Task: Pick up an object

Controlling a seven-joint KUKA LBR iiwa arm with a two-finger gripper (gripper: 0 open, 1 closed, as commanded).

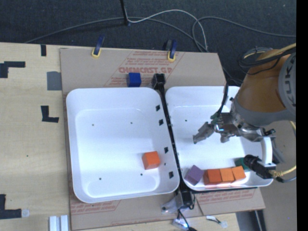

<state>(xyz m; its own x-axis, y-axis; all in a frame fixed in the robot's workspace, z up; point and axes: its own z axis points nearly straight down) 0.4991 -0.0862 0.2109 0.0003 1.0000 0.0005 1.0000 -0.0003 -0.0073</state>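
Two white bins side by side on the table, sitting on a cardboard sheet (144, 66). Left bin (86, 129) has one orange cube (151, 160) on its floor, toward the near-right corner, apart from the walls. Right bin (192, 105) has a row of blocks along its near edge: purple block (194, 174) at the left end, then a dark orange block (212, 176), then a lighter orange block (226, 175), then another orange block (238, 173), these touching or almost touching; a small green piece (239, 162) sits just behind the right end (partly hidden by the arm's hardware, shape unclear).

Arm (264, 90) comes in from the right over the right bin. Claw (214, 133) is over the middle of the right bin, fingers spread apart, one finger (202, 136) pointing left; nothing between them. Claw is apart from the block row, which lies nearer the near edge.

A blue block (134, 79) sits on the cardboard beyond the far edge of the left bin, outside both bins. Two clips, blue with yellow (98, 47) and (171, 51), at the cardboard's far edge. Cables run across the dark floor beyond the table
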